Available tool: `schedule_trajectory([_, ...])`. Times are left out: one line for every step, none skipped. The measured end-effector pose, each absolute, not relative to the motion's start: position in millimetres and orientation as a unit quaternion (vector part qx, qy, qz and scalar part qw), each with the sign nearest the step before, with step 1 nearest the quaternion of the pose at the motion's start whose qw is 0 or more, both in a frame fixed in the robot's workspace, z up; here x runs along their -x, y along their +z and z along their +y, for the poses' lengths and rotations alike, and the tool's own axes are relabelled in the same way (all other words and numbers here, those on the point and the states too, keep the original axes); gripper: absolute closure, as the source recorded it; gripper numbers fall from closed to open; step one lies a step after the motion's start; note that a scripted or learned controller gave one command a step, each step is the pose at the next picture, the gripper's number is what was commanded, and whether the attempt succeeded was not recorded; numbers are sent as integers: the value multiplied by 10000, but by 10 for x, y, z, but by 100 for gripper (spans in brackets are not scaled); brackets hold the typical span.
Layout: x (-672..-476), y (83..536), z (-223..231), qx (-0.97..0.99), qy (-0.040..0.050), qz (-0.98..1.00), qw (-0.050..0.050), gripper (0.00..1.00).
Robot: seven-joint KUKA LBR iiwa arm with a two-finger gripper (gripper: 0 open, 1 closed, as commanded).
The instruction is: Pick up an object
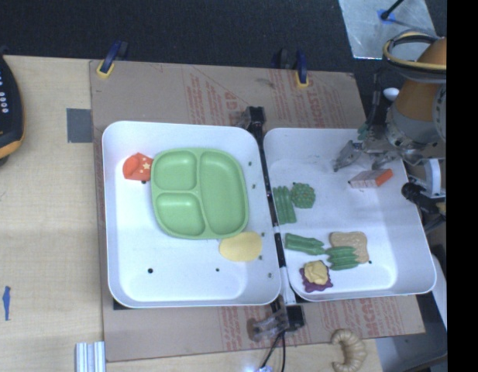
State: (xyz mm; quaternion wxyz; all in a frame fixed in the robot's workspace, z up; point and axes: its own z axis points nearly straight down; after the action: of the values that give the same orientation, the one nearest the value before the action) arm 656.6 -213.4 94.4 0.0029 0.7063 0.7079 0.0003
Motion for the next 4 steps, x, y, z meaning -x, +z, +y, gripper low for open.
schedule_trajectory([-6580,2978,-2129,-7056,28,7086,64,0])
schedule_trajectory([-6054,1537,-1475,-7041,-43,7100,-79,0])
schedule_trajectory([-5313,1112,-1338,-7057,-38,7085,-60,0])
schedule_trajectory([-6197,1100,-1770,-7050,7,7092,33,0])
